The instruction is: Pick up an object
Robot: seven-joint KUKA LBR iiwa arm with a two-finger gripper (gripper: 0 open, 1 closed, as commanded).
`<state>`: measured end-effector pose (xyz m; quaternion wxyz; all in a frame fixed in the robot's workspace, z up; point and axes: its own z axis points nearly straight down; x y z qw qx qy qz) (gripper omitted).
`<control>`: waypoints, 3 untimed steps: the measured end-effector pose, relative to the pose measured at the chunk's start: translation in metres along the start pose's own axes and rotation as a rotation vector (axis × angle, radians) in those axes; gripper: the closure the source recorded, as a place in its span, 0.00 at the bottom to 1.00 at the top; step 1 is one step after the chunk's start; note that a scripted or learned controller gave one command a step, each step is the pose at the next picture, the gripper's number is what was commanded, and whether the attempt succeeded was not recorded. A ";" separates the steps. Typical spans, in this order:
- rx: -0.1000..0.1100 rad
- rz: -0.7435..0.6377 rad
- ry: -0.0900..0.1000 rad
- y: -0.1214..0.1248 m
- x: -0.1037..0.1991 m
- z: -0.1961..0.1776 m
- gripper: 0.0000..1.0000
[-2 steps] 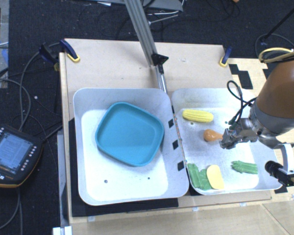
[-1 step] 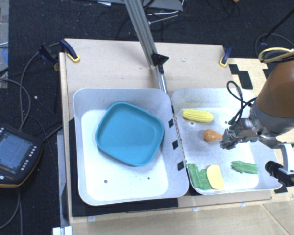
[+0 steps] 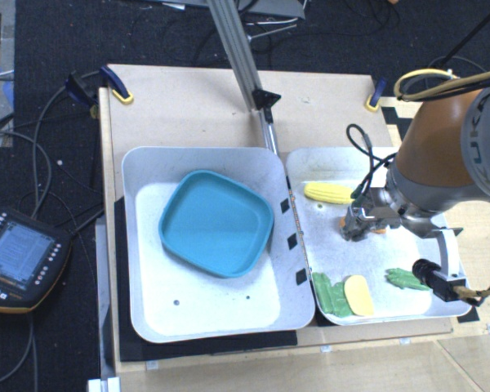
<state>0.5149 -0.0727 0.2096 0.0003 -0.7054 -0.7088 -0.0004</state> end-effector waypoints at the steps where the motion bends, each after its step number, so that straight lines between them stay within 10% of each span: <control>1: -0.001 0.000 0.000 0.007 0.057 -0.015 1.00; 3: 0.000 -0.001 0.000 0.018 0.170 -0.019 1.00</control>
